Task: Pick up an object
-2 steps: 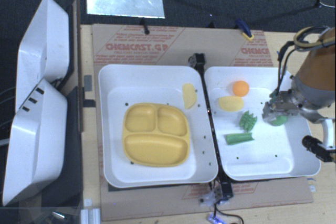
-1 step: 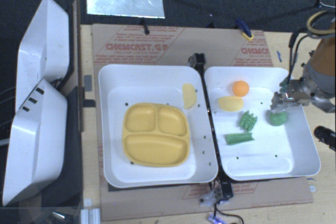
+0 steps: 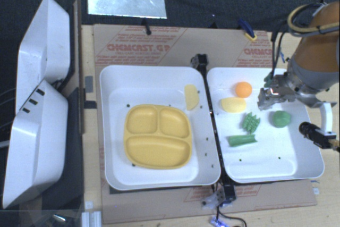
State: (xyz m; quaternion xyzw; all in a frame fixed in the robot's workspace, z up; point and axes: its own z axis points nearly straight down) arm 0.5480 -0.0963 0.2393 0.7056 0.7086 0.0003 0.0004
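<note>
Yellow tray (image 3: 158,135), orange ball (image 3: 243,89), green ball (image 3: 281,118) against white bins (image 3: 114,167).

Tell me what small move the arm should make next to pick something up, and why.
Probably lower the gripper toward the orange ball just to its left in the right bin. The ball is the nearest item and sits apart from the yellow piece below it.

From here I can't tell how the gripper (image 3: 272,94) fingers stand; they blur into grey metal at right of centre. The arm (image 3: 317,56) is cut off by the right edge, and it hides the right bin's (image 3: 265,170) upper right corner.
</note>
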